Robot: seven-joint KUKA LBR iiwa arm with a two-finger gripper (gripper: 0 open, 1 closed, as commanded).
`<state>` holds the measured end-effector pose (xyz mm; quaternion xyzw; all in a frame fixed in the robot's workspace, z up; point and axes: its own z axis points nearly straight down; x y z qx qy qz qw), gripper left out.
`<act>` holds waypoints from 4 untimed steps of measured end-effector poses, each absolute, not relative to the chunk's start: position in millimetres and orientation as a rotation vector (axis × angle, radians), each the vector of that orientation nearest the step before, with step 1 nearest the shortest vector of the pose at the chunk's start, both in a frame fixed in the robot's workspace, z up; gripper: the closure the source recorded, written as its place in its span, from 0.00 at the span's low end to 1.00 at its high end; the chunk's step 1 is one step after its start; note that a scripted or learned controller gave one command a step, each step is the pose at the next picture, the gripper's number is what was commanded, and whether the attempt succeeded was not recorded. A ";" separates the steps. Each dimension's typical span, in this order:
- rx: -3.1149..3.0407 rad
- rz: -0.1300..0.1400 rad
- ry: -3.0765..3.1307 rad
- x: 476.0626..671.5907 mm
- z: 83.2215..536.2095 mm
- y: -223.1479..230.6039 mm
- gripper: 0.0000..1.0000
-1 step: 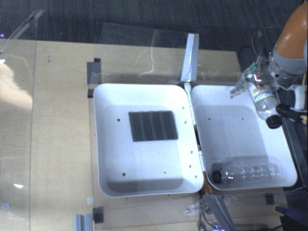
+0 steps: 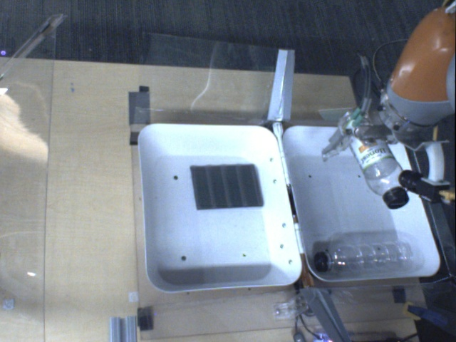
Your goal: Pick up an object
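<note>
My gripper (image 2: 354, 135) hangs over the far part of the right bin (image 2: 313, 191). A clear plastic bottle with a white label (image 2: 375, 164) and a black cap slants down and to the right from the gripper. Its base sits between the fingers and it looks lifted off the bin floor. A second clear bottle (image 2: 365, 256) lies on its side along the right bin's near wall, black cap pointing left. A dark ribbed rectangular pad (image 2: 226, 186) lies flat in the middle of the left bin (image 2: 160, 212).
The two bins meet at a thin divider (image 2: 288, 191). A clear panel stands behind the left bin, with a metal post (image 2: 282, 84) at its right end. The wooden bench (image 2: 78, 191) stretches out to the left.
</note>
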<state>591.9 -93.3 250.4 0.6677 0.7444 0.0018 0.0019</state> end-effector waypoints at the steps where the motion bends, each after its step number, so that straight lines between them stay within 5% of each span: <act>1: 2.029 0.002 2.395 591.3 196.4 -183.5 0.00; 3: 2.039 0.005 2.385 582.4 219.9 -159.7 0.00; 4: 2.030 0.003 2.392 625.9 210.1 -205.1 0.00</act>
